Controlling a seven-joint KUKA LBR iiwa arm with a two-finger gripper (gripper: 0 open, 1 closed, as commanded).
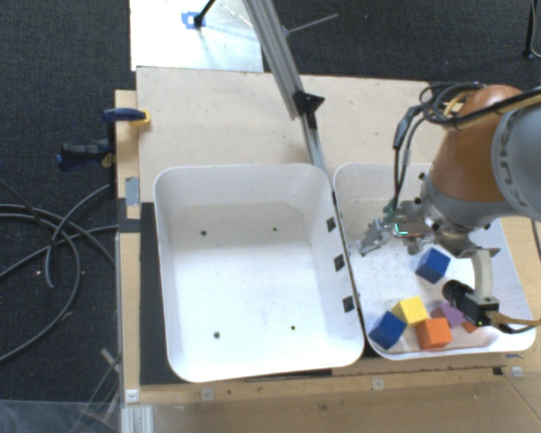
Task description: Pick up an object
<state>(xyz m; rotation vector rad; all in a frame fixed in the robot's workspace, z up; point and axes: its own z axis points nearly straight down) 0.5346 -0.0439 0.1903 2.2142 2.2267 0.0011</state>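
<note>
The gripper is seen empty, its opening unclear; the blue cube just beside, light and rigid, is best pinched across flat faces.

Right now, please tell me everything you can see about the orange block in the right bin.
The orange block is a small cube, matte, perhaps foam or wood. It lies near the front edge of the right bin, slightly turned. A yellow block sits just behind it to the left, a purple one behind it to the right; both look close enough to touch it. The hand is well apart.
</note>
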